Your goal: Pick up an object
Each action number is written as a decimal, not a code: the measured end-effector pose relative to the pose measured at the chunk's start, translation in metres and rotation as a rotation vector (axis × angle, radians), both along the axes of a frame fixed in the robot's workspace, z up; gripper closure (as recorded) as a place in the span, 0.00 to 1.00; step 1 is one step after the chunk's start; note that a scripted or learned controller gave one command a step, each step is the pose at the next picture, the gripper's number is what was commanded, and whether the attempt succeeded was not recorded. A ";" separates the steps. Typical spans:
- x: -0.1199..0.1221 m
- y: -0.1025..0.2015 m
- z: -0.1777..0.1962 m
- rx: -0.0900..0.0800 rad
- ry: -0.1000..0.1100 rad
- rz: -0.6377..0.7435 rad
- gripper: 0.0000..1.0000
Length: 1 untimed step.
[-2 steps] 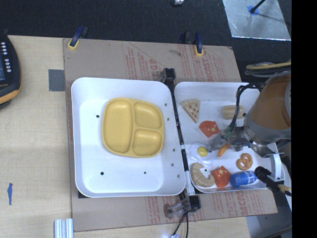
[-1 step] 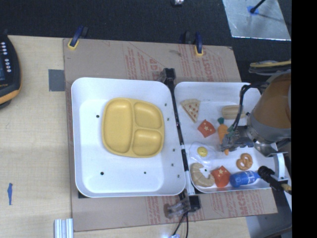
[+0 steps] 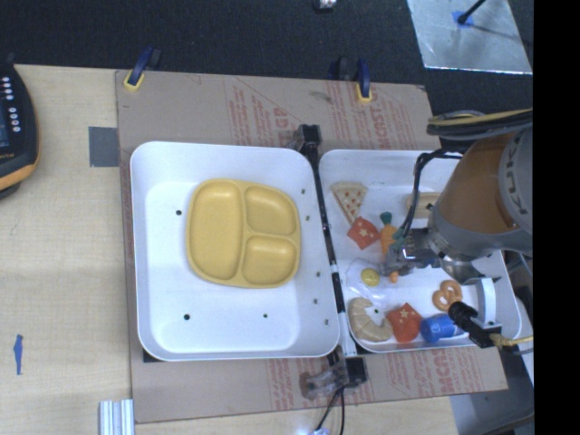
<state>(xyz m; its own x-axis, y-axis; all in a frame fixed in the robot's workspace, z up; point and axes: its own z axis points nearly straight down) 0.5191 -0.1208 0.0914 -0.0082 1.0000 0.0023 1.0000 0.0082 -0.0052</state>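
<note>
wooden bench top is lying under a brown cardboard sheet (image 3: 272,107) held down by blue and yellow clamps, and two shallow white bins are sitting on it side by side. left bin (image 3: 163,243) is holding a yellow divided plate (image 3: 243,232) with three compartments, lying flat near its middle. right bin (image 3: 362,166) is holding a scatter of toy food: a pizza slice (image 3: 349,198) near the top left, a red block (image 3: 363,233) just below it, a small orange carrot-like piece (image 3: 388,236) beside that, a little yellow ball (image 3: 370,276), a round cookie-like piece (image 3: 367,318) at the lower left, another red block (image 3: 405,322) touching it, a blue piece (image 3: 439,328) and a small pretzel (image 3: 447,293). grey arm with its orange band is reaching in from the right, and the gripper (image 3: 399,263) is hanging low over the middle of the right bin, near the carrot-like piece and the yellow ball; whether it is gripping anything cannot be told at this angle.
</note>
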 end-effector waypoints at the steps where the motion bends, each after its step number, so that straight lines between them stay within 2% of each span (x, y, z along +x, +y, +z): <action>1: 0.000 -0.003 0.011 -0.001 0.000 -0.002 1.00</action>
<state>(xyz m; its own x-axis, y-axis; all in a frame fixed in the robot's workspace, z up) 0.5189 -0.1233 0.1023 -0.0061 1.0000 0.0011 1.0000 0.0061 -0.0052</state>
